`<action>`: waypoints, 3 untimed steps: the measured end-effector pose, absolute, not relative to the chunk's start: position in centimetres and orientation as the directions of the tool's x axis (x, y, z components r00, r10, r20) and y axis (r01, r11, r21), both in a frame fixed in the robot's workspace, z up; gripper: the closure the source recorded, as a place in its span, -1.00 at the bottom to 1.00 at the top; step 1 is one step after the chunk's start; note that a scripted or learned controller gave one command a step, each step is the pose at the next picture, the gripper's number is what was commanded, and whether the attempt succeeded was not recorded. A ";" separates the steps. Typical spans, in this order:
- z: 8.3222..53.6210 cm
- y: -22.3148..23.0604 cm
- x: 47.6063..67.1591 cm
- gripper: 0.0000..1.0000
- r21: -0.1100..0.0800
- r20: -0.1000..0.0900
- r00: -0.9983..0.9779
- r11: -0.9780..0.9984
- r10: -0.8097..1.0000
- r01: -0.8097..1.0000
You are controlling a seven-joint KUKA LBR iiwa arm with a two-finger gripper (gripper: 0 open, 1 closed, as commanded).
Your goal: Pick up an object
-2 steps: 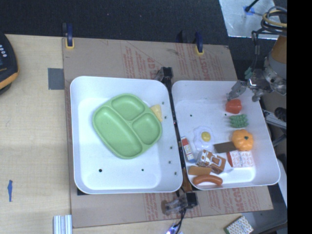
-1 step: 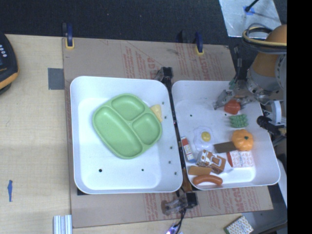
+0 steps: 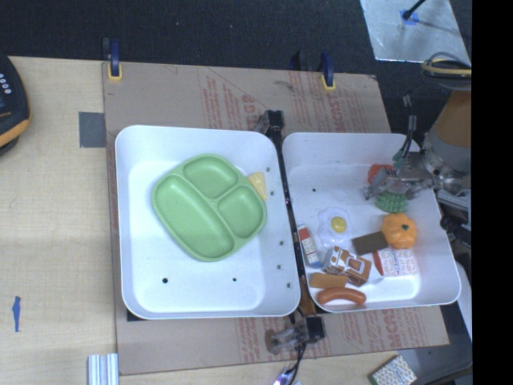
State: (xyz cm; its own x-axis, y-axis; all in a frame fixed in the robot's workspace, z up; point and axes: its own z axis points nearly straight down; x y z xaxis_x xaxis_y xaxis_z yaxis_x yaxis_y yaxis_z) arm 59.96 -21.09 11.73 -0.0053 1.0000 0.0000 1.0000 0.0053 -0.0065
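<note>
Green toy under the claw looks the likeliest target: a small leafy lump with a red piece just beside it, lying near the far right side of the right bin. Nothing appears lifted yet; everything rests on the bin floor, so the grasp and the raise are left. Whether the claw is clenched or released I cannot tell (it is too small and blurred here). An orange pumpkin sits just beside, toward the near edge.
</note>
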 end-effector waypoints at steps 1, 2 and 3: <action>10.3 -21.2 65.8 -1.00 0.002 -0.001 -0.004 0.004 1.000 1.000; 9.2 -21.1 62.7 -1.00 -0.005 -0.001 -0.005 0.005 1.000 1.000; 11.5 -21.2 65.7 -1.00 0.000 0.000 -0.004 0.004 1.000 1.000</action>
State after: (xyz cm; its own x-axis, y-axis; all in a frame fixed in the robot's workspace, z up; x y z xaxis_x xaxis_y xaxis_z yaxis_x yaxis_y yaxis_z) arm 65.68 -21.24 11.54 -0.0040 1.0000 -0.0002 1.0000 0.0040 -0.0003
